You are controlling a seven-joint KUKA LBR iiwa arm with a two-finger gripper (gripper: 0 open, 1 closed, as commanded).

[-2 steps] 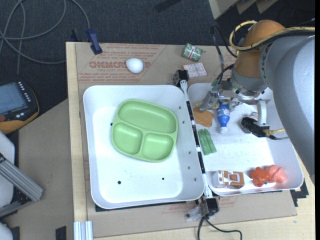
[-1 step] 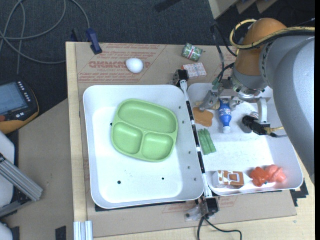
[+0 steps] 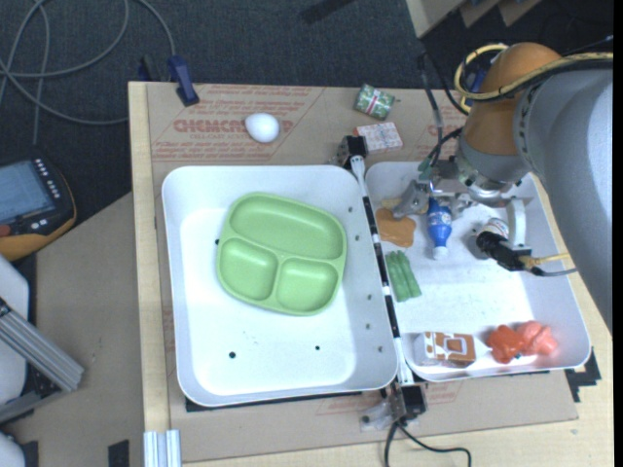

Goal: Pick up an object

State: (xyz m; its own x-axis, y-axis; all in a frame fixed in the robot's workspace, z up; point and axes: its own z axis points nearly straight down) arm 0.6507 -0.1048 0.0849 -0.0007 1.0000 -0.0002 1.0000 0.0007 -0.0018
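A small blue-and-white plastic bottle [image 3: 440,228] lies in the right white bin [image 3: 458,298], just beside an orange flat piece [image 3: 396,229], and we see it directly under the gripper [image 3: 443,202]. Whether the fingers grip it, we cannot tell. The green three-compartment plate [image 3: 282,253] sits in the left white bin [image 3: 195,309].

Light is bright & even, coming from above. The two shallow white plastic bins [image 3: 195,290] look a bit washed out w/ soft glare. Shadows are small & faint. The big grey robot arm [image 3: 574,154] looks blurry up close. Dark carpet floor [image 3: 253,17] stays dim.
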